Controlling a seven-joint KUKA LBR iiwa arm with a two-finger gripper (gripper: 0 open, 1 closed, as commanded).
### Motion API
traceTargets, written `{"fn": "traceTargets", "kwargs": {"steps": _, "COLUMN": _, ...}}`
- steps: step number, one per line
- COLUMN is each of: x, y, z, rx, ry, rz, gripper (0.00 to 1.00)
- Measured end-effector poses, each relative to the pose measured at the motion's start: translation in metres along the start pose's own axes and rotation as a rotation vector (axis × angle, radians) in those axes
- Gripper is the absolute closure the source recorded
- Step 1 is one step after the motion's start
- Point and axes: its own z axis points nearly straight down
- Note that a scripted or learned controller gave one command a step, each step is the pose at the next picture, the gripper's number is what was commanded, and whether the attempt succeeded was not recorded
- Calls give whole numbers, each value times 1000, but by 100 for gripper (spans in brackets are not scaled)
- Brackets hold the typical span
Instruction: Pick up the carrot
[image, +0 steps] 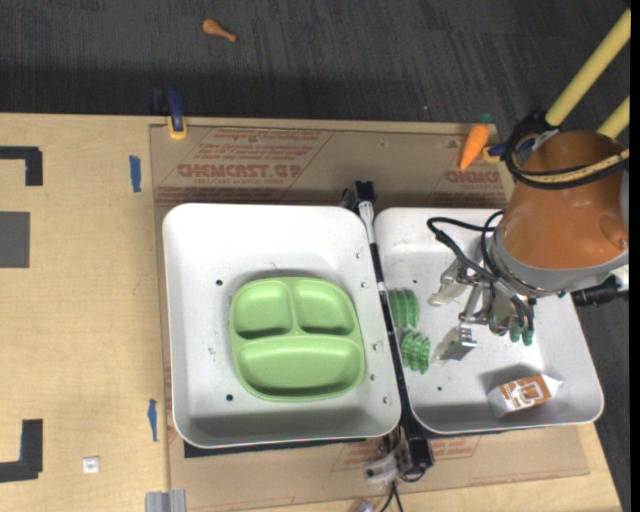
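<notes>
I had the gripper (452, 318) spread and carrying nothing over the right bin (590, 400); the carrot (474, 145) lay outside, behind it; reaching there seemed next.

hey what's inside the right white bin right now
Inside the right bin: two green pieces near its left wall, a small orange-and-white packet, and the gripper. The arm covers its upper right part.

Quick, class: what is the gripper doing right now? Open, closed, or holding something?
Gripper: jaws open, holding nothing, over the right bin. The carrot lies outside the bins.
</notes>
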Motion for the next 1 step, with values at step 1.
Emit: {"fn": "traceTargets", "kwargs": {"steps": 1, "x": 56, "y": 116, "z": 9, "rx": 1, "ry": 4, "rz": 95, "gripper": 0}}
